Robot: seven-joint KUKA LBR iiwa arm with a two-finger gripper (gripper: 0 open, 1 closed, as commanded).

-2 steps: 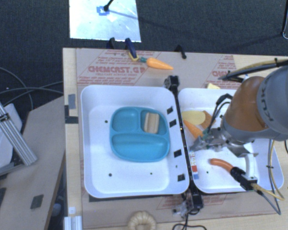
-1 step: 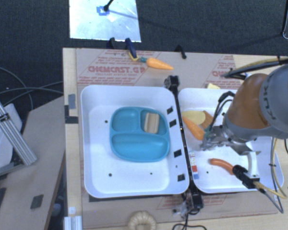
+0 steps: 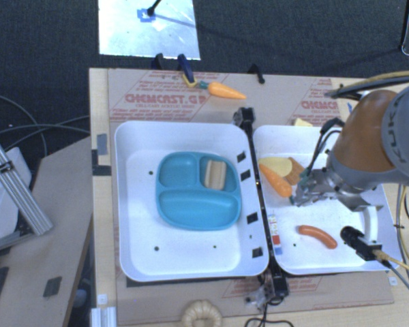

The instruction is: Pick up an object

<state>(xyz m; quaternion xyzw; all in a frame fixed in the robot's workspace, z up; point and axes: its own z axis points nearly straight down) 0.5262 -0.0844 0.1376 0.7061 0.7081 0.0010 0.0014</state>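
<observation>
Hand (image 3: pixel 301 195) low beside carrot (image 3: pixel 275 180) in right bin (image 3: pixel 327 261).

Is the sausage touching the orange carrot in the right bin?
Apart. The camera view shows bare white bin floor between the sausage and the carrot.

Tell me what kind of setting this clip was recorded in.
Probably a robotics lab bench: two white bins taped to cardboard, toy food such as a carrot and sausage, loose cables.

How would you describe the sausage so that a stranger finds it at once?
Look at the right bin of the two white bins. Near its front edge lies the sausage, alone on the white floor. It is reddish-brown and rounded at both ends, unlike the brighter orange, pointed carrot farther back.
</observation>
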